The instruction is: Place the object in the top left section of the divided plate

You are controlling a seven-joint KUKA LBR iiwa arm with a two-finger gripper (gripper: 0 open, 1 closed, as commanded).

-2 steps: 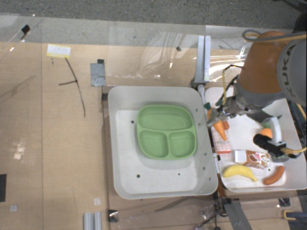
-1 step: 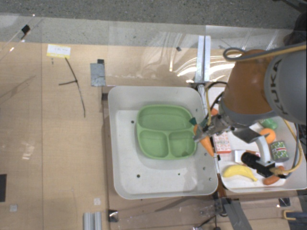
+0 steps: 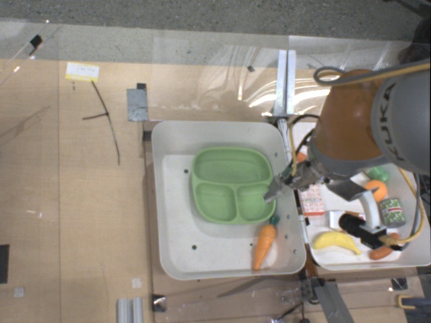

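My gripper point(image 3: 275, 190) hangs over the left bin point(image 3: 174, 210), at the 3 o'clock rim of the green divided plate point(image 3: 232, 167), with its tip slanting toward 8 o'clock. Whether it is open or closed I cannot tell, as the tip reads as one grey wedge. I see nothing carried in it. My arm point(image 3: 350, 123) reaches in from 3 o'clock, its orange band above the wall between the two bins.

The plate lies flat in the middle of the left bin. Its one wide section is at 12 o'clock, and two smaller sections sit side by side at 6 o'clock. An orange carrot point(image 3: 264, 245) lies on the bin floor off the plate's 5 o'clock corner. Its green top is close to the plate rim and its point is aimed toward 6 o'clock.

In the right bin point(image 3: 367, 266) a yellow banana point(image 3: 337, 241) lies toward 6 o'clock, with a small red piece point(image 3: 379, 253) just beside it at 3 o'clock. An orange ball point(image 3: 380, 191), a green piece point(image 3: 378, 174) and a small green-labelled can point(image 3: 392, 211) cluster farther toward 3 o'clock. A printed card point(image 3: 312, 200) lies near the dividing wall.
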